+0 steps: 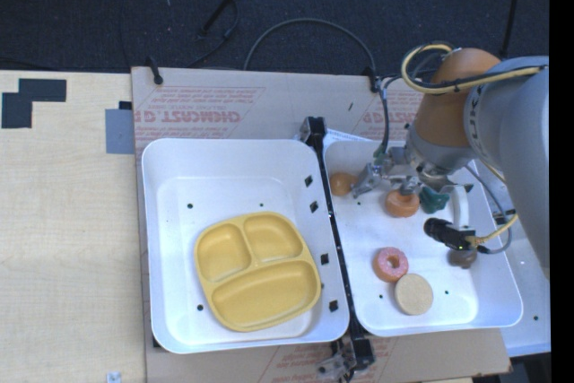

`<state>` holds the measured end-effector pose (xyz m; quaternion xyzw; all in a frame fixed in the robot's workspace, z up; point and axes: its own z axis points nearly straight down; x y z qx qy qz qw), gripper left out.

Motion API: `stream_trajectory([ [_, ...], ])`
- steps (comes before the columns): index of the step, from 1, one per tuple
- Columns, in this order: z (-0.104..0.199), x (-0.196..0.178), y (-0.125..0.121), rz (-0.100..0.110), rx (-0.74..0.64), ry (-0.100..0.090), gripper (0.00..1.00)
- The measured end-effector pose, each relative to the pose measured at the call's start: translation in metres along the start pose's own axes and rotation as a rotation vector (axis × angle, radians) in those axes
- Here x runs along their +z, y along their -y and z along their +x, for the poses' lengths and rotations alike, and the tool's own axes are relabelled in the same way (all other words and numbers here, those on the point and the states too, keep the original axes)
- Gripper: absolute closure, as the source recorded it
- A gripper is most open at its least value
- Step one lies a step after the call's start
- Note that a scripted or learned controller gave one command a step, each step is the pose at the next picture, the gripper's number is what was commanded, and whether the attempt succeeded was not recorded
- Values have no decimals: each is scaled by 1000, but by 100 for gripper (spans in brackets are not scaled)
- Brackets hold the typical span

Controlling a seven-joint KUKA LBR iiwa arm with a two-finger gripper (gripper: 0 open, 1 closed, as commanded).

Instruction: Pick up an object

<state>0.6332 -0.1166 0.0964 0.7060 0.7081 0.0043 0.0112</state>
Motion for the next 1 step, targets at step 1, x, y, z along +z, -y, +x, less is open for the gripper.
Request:
stream_trajectory([
  [1, -1, -14, -2, -7, 2, 2, 100],
])
